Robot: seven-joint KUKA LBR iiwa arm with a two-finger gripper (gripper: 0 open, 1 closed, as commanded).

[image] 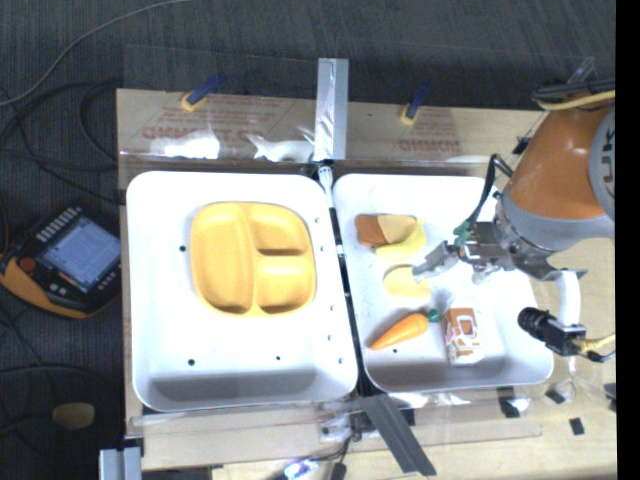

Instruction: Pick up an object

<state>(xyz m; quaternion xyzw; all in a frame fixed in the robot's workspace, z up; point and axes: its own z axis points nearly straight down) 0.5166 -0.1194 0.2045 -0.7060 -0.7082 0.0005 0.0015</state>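
The right bin holds a brown and yellow bread-like toy, a pale yellow piece, an orange carrot with a green tip, and a small orange and white carton. My gripper hangs over the middle of this bin, just right of the pale yellow piece and above the carton. Its fingers stand open, with nothing between them. The left finger reaches toward the pale yellow piece.
A yellow divided tray lies in the left bin. A raised divider separates the two bins. The grey and orange arm covers the right bin's far right corner. A black part juts out at the bin's right rim.
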